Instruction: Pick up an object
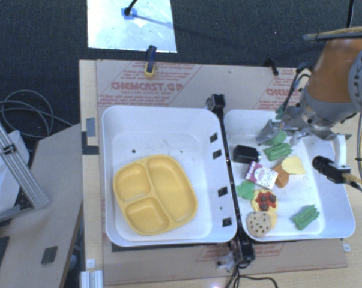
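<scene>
My gripper (282, 135) hangs low over the far part of the right bin (343, 221), reaching in from the right. Its fingers stand apart, open, one metal fingertip (266, 132) to the left. A green bean-like toy (277, 151) lies right under and just in front of the gripper, and its upper end shows between the fingers. Whether they touch it I cannot tell. Near it lie a black block (245, 154), a yellow piece (293, 165), an orange-brown piece (281, 177) and a pink-and-white packet (262, 174).
Nearer the front of the right bin lie a green piece (247, 189), a pizza slice (265, 200), a cookie (259, 222) and another green toy (305, 216). The left bin (168, 125) holds a yellow divided tray (153, 194). A black fitting (328, 168) sticks out by the arm.
</scene>
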`<state>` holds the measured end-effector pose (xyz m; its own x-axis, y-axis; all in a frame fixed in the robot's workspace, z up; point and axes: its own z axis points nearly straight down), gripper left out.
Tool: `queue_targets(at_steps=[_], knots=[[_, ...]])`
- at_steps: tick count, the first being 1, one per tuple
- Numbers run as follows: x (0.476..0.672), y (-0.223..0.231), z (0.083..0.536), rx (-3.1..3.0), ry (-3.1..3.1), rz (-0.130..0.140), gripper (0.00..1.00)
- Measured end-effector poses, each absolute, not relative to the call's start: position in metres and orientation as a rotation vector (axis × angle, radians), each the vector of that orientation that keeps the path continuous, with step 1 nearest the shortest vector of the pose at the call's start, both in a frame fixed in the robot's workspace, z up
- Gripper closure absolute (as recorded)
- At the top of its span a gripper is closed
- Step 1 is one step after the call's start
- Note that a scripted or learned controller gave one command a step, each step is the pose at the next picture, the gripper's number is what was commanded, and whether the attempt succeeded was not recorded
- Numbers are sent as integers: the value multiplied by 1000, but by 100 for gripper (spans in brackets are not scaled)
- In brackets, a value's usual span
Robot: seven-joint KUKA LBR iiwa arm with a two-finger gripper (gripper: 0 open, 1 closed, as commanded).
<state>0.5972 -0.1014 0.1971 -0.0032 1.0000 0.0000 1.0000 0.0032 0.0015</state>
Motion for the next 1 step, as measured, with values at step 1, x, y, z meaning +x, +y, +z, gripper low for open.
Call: queue_targets(at_steps=[1], knots=[[559,-121,102,2208,2218,13,0]])
